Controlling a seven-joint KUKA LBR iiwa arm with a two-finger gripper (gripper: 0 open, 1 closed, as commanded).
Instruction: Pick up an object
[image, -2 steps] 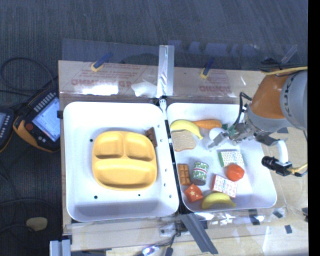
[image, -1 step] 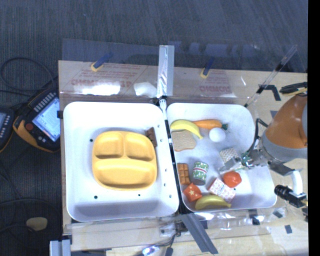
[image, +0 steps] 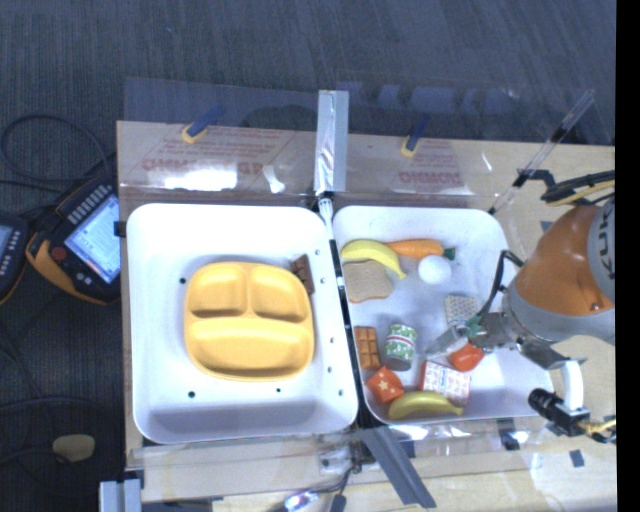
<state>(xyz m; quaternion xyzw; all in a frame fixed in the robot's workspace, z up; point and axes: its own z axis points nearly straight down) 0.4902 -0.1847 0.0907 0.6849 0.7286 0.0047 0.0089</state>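
Two shallow white bins sit side by side on the bench, the left bin and the right bin, meeting along a shared middle wall. The grey arm, with its orange band, reaches in from the right over the right bin's far side. A yellow divided tray with three compartments lies in the middle of the left bin, and a small brown block rests at its upper right corner, against the bin wall. In the right bin, a banana lies near the top beside a carrot, with a slice of brown bread just below the banana and a white egg under the carrot's tip. Lower down stand a waffle-like brown bar, a small green-and-white can, a red strawberry-like piece, a red-and-white carton and a second banana along the bottom wall. The gripper hangs low in the right bin, and a small red tomato-like object sits right at its tip, just above the carton; whether the jaws are clenched on it or released cannot be told from this angle.
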